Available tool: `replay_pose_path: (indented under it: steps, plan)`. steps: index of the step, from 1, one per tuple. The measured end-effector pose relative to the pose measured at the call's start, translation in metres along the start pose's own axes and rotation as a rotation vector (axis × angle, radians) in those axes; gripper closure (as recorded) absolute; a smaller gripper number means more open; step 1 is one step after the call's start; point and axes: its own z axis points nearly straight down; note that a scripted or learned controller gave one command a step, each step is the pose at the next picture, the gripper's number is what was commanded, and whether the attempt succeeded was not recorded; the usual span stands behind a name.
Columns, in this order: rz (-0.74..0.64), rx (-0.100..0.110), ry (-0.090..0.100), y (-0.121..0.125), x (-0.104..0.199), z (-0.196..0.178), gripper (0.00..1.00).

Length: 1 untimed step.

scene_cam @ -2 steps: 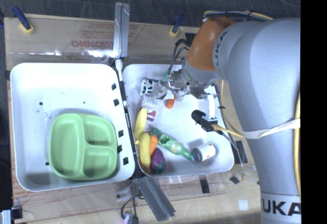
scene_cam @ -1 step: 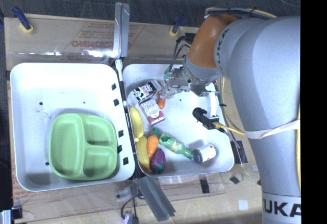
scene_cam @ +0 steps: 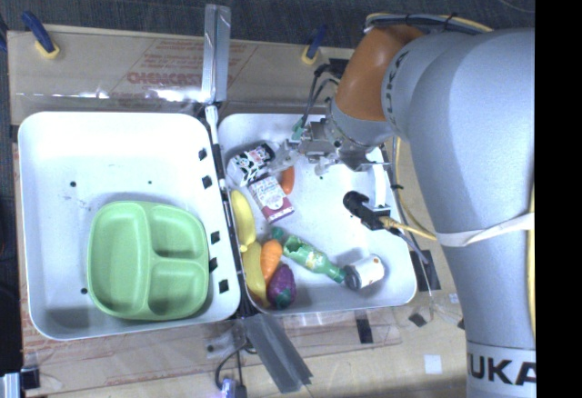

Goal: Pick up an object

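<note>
Small carrot (scene_cam: pixel 287 179) just below pincer (scene_cam: pixel 304 154)

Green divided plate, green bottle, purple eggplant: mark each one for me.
green divided plate (scene_cam: pixel 145 260): camera view, on the ridge between its compartments.
green bottle (scene_cam: pixel 314 258): camera view, middle of its body.
purple eggplant (scene_cam: pixel 281 285): camera view, centre of its rounded body.

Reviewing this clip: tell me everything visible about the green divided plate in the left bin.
The green plate is a light green, plastic-looking tray with rounded corners and three compartments: one long section along its left side and two smaller ones on the right. It lies flat and right side up on the floor of the left bin, in the near half, its near-right corner close to the bin's wall. All three compartments look bare. It sits apart from the gripper, which is over the right bin.
</note>
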Motion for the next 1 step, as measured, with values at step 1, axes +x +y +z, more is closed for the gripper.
replay_pose_path:
  steps: [1]
  plan:
    - [-0.080,0.001,-0.005,-0.0009,0.0253,0.0108,0.00]
